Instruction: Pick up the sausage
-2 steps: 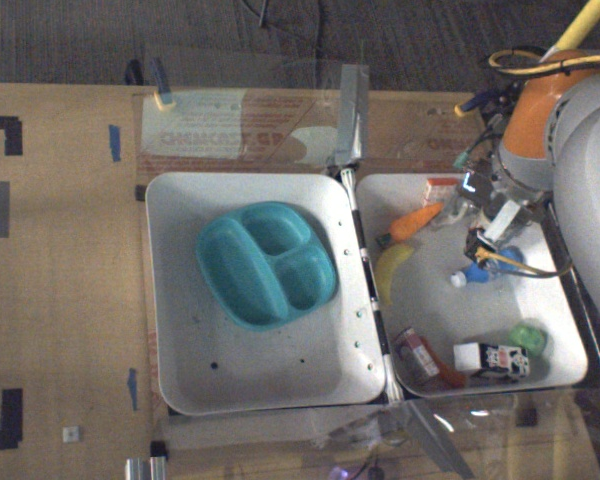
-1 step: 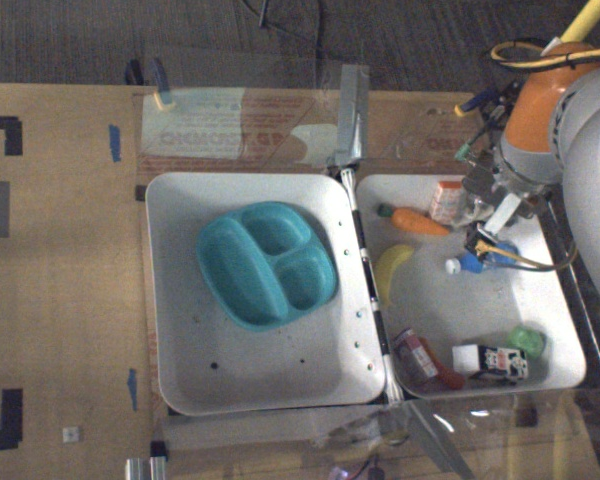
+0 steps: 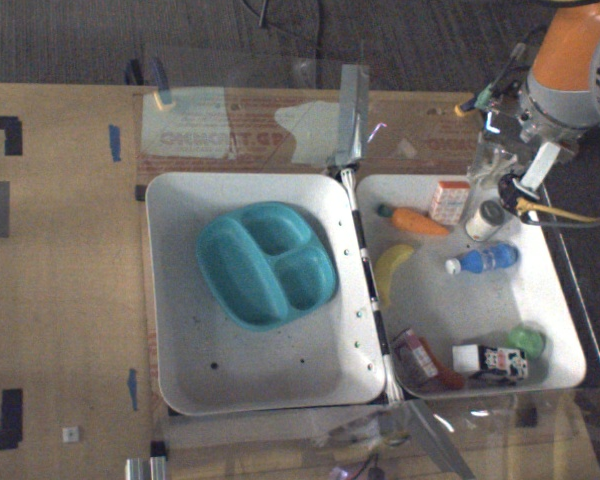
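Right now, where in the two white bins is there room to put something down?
The left bin has bare floor all round the teal divided plate, widest along its near edge. In the right bin, one patch lies in the middle, between the banana, the blue bottle and the sausage. Its far edge and near edge are crowded.
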